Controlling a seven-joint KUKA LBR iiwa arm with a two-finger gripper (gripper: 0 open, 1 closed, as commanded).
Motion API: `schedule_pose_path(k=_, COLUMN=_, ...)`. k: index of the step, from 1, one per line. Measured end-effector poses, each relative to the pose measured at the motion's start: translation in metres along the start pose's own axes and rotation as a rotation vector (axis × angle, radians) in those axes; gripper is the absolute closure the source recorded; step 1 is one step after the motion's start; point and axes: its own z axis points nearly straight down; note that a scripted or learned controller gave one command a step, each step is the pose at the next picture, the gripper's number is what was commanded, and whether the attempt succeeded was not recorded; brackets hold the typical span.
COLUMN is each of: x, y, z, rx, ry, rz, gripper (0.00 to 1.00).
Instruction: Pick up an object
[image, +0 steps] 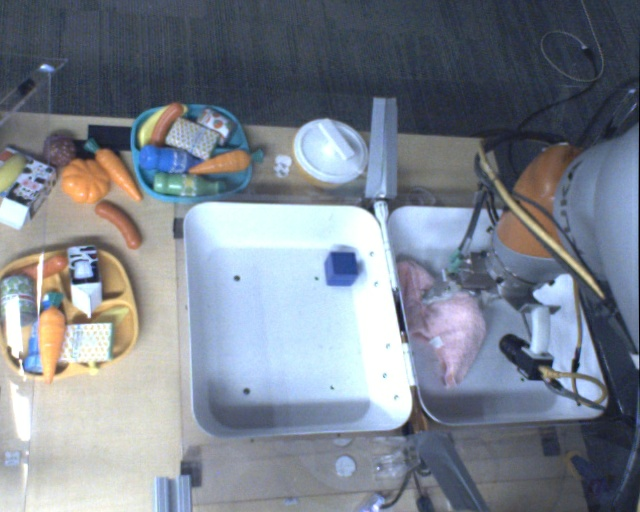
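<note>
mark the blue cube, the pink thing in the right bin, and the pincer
blue cube (342, 267): camera view, its top face, left bin.
pink thing (450, 328): camera view, middle of its body.
pincer (452, 278): camera view, at its tip over the pink thing.

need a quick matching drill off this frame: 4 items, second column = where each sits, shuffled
Items:
1. blue cube
2. pink cloth
3. white lid
4. toy pumpkin

Places:
A. on the bench, above the left bin
B. in the right bin, beside the tool
C. on the bench, left of the blue bowl
D. in the left bin, near its upper right corner

Pairs: 1-D, 2-B, 3-A, 4-C
</note>
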Motion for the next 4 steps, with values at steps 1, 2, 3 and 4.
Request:
schedule_pose_path(k=1, x=-0.063, y=0.007, z=0.000, rx=0.000, ry=-0.002, rz=-0.089, gripper=0.00)
schedule_pose_path(k=2, x=0.006, y=0.009, z=0.000, rx=-0.001, ry=0.001, rz=-0.136, gripper=0.00)
schedule_pose_path(k=3, x=-0.033, y=-0.020, z=0.000, rx=-0.002, ry=0.000, rz=-0.295, gripper=0.00)
schedule_pose_path(k=4, x=0.011, y=0.034, z=0.001, rx=-0.002, ry=0.001, rz=-0.204, gripper=0.00)
